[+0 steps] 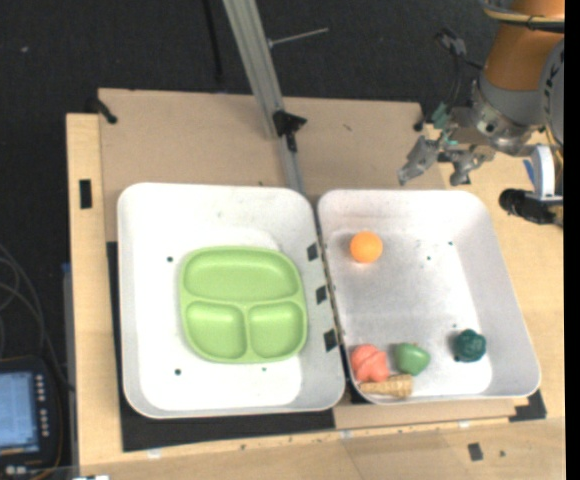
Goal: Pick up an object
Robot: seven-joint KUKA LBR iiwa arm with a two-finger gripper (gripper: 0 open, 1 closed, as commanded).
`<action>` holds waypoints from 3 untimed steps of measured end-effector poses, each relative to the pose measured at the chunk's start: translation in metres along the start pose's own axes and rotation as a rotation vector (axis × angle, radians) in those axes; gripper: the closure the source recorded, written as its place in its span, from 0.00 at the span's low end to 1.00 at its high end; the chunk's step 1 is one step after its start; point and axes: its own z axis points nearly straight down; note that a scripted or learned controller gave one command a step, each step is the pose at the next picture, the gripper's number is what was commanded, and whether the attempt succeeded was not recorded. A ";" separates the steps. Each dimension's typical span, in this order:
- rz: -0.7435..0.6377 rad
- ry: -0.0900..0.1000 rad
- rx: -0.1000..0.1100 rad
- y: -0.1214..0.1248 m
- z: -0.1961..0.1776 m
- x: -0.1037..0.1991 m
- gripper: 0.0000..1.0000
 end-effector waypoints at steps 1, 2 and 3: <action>-0.002 -0.001 0.001 0.000 0.000 0.000 0.00; -0.001 0.001 0.005 -0.007 0.059 0.005 0.00; -0.003 0.000 0.003 -0.010 0.102 0.009 0.00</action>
